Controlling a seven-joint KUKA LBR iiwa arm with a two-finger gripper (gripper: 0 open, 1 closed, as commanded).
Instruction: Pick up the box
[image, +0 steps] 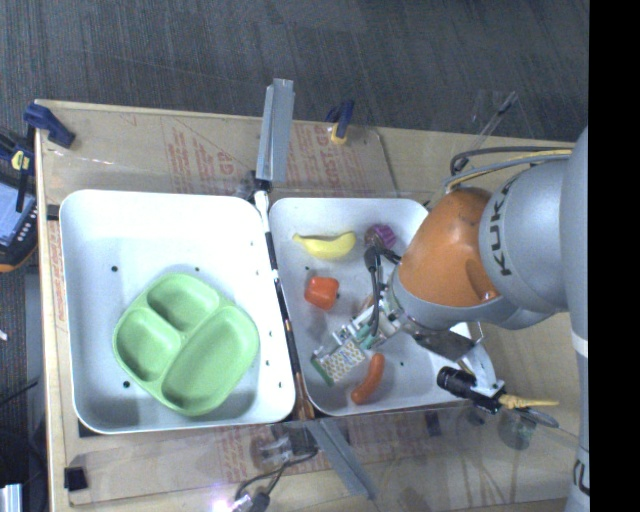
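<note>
The box (340, 360), small and patterned, lay tilted in the right bin (420, 215), just beside a sausage (368, 380) and below a red pepper (321, 291). The claw (362, 333) hung touching its upper edge; whether it was open or closed could not be told. This looked like the grasp step, so next came a firm closing, then a straight lift.
</note>
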